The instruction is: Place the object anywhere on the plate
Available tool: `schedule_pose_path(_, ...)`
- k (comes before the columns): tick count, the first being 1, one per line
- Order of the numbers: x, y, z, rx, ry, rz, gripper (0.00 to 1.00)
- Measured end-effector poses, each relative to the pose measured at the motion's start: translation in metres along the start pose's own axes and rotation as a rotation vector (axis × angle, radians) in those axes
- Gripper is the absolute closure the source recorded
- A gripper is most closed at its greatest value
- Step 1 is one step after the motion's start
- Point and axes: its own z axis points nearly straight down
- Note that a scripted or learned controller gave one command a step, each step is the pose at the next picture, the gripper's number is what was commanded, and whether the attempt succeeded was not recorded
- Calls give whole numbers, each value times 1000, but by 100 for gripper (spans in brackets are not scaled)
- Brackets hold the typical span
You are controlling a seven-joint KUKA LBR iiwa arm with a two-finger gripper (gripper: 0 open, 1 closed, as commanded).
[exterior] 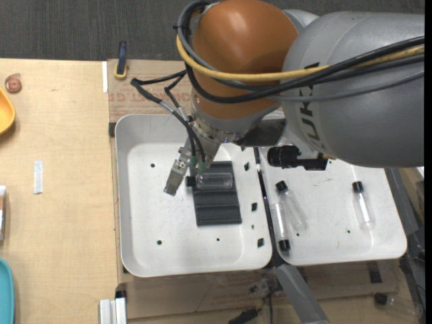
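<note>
Clear vial (pixel 214 179) lies on the black ridged plate (pixel 219 208) in the left bin (pixel 135 248); two vials (pixel 289 211) lie in the right bin (pixel 391 238). Tool (pixel 196 174) state: cannot tell.

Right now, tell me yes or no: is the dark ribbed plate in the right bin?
No, the dark ribbed plate lies in the left bin, below the gripper; the right bin holds clear tubes.

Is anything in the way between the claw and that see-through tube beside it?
Nothing I can see. The claw hangs over the white bin, close beside the clear tube. The tube already lies across the far end of the black ridged plate.
</note>
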Motion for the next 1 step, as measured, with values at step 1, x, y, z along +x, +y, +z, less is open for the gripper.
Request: schedule_pose_path(1, -1, 0, -8, 1, -1, -1, 100)
